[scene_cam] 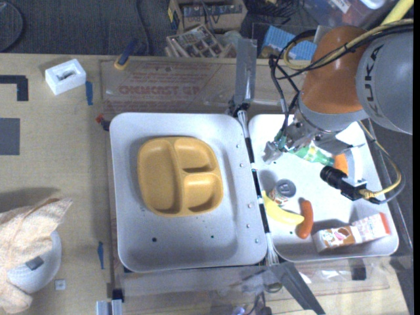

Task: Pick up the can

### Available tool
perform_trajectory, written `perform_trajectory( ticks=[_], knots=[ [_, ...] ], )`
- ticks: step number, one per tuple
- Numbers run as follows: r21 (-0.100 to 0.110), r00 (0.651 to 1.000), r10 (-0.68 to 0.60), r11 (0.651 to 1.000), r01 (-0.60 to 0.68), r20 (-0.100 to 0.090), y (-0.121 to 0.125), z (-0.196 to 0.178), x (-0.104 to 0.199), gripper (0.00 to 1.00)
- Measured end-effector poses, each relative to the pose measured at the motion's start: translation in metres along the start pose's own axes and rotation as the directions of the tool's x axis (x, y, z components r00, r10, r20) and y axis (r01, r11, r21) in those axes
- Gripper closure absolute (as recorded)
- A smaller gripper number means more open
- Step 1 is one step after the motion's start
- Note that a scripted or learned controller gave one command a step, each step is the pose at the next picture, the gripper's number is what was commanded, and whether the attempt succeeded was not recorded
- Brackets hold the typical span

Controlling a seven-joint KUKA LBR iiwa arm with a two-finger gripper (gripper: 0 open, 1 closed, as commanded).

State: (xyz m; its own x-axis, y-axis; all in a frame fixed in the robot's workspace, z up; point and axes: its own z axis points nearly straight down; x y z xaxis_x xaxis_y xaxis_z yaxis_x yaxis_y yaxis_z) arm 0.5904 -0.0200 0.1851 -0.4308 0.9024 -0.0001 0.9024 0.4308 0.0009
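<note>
The can [285, 189] stands upright in the right bin [387, 245], near its left wall, with its silver top facing up. My gripper [277, 147] hangs over the upper left part of that bin, a short way above the can and apart from it. Nothing shows between it and the can. The grey arm with its orange band [335, 64] reaches in from the upper right and hides the bin's back part.
Close below the can lie a banana [281, 212] and a reddish sausage [304, 218]. A milk carton [351, 233] lies at the bin's front right. A green bottle [314, 153] sits beside the gripper. The left bin [131, 241] holds a yellow divided plate [179, 174].
</note>
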Motion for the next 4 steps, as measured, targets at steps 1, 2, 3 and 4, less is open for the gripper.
perform_trajectory(
  ticks=[1,2,3,4],
  knots=[
    [0.002,0.995,-0.100,0.995,0.100,-0.001,-0.027,-0.045,0.099,1.00],
    [0.001,0.943,-0.332,0.943,0.332,-0.001,-0.016,-0.021,0.066,1.00],
    [0.000,0.886,-0.463,0.886,0.463,-0.001,-0.057,-0.036,0.077,1.00],
    [-0.002,0.910,-0.414,0.910,0.414,0.004,-0.035,-0.003,0.003,1.00]
  ],
)
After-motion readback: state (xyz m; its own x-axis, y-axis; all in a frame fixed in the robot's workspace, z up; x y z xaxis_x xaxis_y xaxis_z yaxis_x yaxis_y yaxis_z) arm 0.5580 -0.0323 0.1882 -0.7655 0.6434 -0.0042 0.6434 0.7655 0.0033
